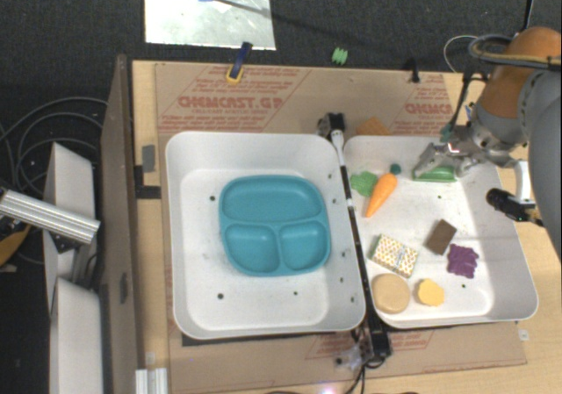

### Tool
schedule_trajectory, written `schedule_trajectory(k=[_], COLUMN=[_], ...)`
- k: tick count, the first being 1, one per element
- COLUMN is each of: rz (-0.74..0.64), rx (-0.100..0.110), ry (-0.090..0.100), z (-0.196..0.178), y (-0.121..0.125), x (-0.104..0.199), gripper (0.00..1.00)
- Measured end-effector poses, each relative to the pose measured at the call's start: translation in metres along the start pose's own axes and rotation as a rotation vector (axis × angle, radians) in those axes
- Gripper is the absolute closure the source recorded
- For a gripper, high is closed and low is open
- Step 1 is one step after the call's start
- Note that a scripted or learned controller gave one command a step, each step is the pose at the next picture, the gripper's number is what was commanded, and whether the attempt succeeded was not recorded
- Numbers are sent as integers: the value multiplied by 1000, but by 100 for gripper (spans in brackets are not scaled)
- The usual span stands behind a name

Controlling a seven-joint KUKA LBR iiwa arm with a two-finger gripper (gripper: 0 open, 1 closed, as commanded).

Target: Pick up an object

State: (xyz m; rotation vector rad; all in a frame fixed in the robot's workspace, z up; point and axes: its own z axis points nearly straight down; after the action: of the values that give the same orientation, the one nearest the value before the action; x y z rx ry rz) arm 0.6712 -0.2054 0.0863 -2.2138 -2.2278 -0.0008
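In the right bin point(505, 300) lie an orange carrot point(380, 193), a green leafy piece point(362, 182), a brown block point(441, 235), a purple piece point(462, 259), a patterned square cracker point(394, 254), a tan round cookie point(392, 292) and a yellow disc point(430, 293). My gripper point(443, 160) is low over the bin's far right corner. It is directly above a flat green object point(434, 175), which it partly hides. I cannot tell whether it touches that object.
The left bin point(189, 208) holds a blue divided tray point(274, 223). A small teal bit point(395, 169) lies near the carrot's top. An orange piece point(373, 127) rests on the cardboard behind the bins. The arm's black cable part point(509, 204) overhangs the right rim.
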Motion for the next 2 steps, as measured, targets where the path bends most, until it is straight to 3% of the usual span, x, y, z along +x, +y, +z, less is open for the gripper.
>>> schedule_trajectory(k=[1, 2], rz=[-2, -3], rx=[-10, -9], ry=[-6, -6], z=[-15, -14], y=[1, 0], x=[-2, -2], gripper=[100, 0])
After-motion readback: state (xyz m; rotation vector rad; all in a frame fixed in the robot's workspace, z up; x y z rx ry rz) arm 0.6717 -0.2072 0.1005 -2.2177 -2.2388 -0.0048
